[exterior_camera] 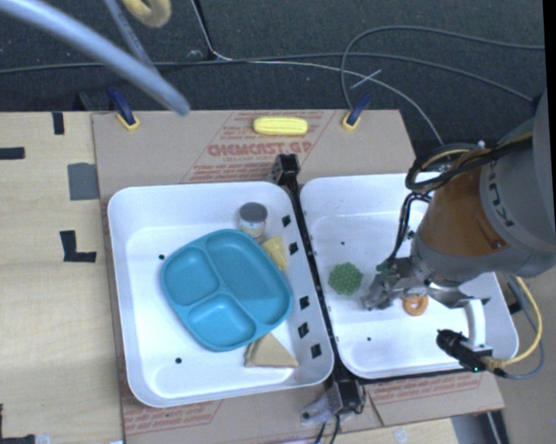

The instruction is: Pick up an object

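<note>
The pincer [384,290] sits low in the right bin [361,352], at the end of the arm [466,224] that reaches in from the right. Its tip is dark and blurred against the bin floor; I cannot tell how it is set, and nothing is seen between it.

Nearest thing: a green ball [345,279], round, with no long axis to speak of. It lies just beside the pincer, toward the divider between the bins, slightly up the bin from the tip. The two look close but apart. Any grasp turns on this short offset toward the divider.

An orange ring [415,304] lies just on the other side, under the wrist.

Further out, the left bin [131,272] holds a blue tray [227,287], a grey can [252,215], a yellow piece [276,253] and a tan wedge [267,354]. All are well apart from the pincer. A yellow cob [280,126] rests on the worktop [28,279] beyond the bins.
</note>
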